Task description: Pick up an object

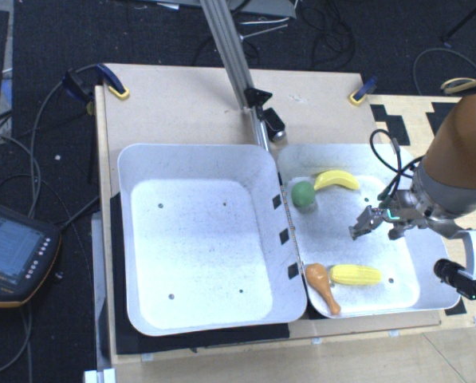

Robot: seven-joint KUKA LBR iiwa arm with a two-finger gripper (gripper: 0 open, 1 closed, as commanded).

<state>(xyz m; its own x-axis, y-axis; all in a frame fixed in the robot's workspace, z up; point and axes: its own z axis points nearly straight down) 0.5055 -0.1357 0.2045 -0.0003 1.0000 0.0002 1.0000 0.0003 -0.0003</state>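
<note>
While hovering over right bin (pixel 429 298), gripper (pixel 368 223) showing nothing grasped, finger state unclear; corn cob (pixel 355 275) lying just below, long axis left-right.

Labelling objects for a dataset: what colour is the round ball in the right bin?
Green. The ball shows clearly in the camera view, beside the banana.

You will find no legible text, brand, number or sign anywhere in this view. The handheld pendant (pixel 10 254) lying left of the bench has a lit screen — its contents are too small and blurred for you to read. The black square markings (pixel 391 122) on the bench surface at the right are plain patches — they carry no characters you can make out.
</note>
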